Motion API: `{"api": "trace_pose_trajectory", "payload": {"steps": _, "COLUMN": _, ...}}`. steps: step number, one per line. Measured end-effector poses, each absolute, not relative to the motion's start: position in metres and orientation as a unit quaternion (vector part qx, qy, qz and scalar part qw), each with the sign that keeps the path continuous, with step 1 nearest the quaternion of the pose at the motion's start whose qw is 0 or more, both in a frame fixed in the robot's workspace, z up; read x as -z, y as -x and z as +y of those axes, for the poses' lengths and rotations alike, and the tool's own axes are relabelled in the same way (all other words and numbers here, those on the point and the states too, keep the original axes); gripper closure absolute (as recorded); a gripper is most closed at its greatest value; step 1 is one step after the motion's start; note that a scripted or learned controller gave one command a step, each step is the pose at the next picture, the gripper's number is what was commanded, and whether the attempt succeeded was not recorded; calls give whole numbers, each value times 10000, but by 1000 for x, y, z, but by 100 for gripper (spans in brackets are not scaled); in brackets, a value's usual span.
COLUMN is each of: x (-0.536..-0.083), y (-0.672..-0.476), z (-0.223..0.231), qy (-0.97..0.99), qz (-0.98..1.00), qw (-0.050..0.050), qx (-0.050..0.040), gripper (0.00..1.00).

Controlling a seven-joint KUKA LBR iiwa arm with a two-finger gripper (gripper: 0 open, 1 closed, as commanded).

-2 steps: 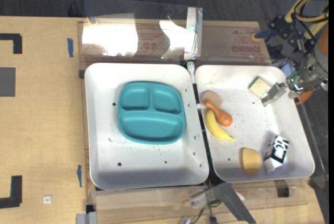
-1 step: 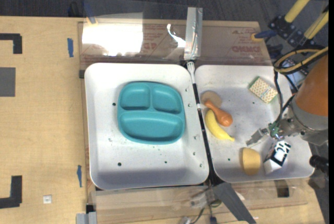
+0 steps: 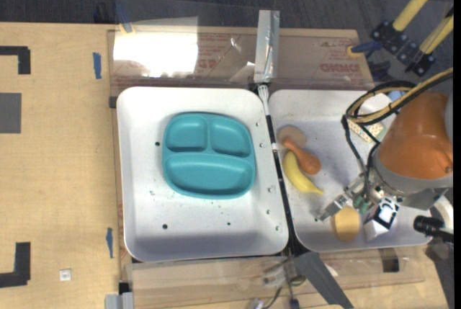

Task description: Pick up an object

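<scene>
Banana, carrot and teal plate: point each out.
Banana [image 3: 301, 178], camera view, middle of its yellow body.
Carrot [image 3: 304, 156], camera view, orange shaft.
Teal plate [image 3: 209, 178], camera view, floor of its large lower compartment.

Divided plate [image 3: 209, 155] in left bin [image 3: 137, 178], banana [image 3: 300, 176] (beside carrot [image 3: 302, 156]) in right bin [image 3: 317, 225]

Pale wooden bench [image 3: 50, 178] bearing two shallow white plastic bins side by side, left bin [image 3: 133, 178], right bin [image 3: 310, 228], with blue tape marks [image 3: 96, 64] at left.
</scene>
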State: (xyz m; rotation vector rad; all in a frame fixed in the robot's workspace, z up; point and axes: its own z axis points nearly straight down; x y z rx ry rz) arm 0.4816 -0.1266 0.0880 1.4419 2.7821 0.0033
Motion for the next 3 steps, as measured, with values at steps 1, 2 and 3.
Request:
{"api": "trace_pose_trajectory", "payload": {"steps": 1, "x": -100, "y": -484, "z": -126, "qy": -4607, "qz": 8875, "qw": 79, "qx": -29, "gripper": 100}}
{"api": "trace_pose_trajectory", "payload": {"steps": 2, "x": -239, "y": -483, "z": -59, "qy": -5113, "qz": 8594, "qw": 52, "qx": -37, "gripper": 100}}
{"api": "trace_pose_trajectory", "payload": {"steps": 3, "x": -343, "y": -481, "z": -129, "qy": -4590, "qz": 8884, "qw": 51, "qx": -9, "gripper": 100}}
